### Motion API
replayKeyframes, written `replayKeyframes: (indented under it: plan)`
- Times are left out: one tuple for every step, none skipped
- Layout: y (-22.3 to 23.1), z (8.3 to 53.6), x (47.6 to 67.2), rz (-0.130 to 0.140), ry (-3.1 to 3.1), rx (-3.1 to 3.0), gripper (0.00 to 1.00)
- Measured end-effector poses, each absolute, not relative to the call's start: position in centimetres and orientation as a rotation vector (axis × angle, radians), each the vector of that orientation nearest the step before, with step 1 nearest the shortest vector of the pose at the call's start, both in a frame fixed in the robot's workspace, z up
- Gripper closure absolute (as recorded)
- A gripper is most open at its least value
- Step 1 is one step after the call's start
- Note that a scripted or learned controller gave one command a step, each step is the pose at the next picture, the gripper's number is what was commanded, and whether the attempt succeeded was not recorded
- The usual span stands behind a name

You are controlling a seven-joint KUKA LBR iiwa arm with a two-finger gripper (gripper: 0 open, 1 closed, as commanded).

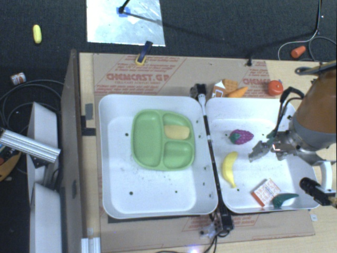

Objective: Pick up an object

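Hovering right of centre over the right bin (295, 204), the gripper (261, 151) has its fingers apart and clamps nothing — banana (229, 168) and grapes (241, 136) lie unlifted just left of it.

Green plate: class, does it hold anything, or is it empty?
Not empty. The green plate in the left bin holds one yellow piece in its upper right compartment.

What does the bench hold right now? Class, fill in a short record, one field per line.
left bin: green divided plate with a yellow item in one compartment
right bin: purple grapes, banana, red-and-white packet, teal item
gripper: over the right bin, right of the banana, holding nothing visible
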State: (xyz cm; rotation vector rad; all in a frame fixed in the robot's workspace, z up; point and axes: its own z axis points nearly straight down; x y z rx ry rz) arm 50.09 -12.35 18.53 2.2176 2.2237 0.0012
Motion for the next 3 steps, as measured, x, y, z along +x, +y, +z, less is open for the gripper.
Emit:
replayKeyframes:
  plan:
    - [-11.8, 8.0, 55.4, 0.003, 2.225, 2.213, 0.00]
    - [-9.8, 8.5, 61.0, 0.008, 2.226, 2.209, 0.00]
    - [-9.9, 9.5, 60.8, 0.006, 2.225, 2.213, 1.00]
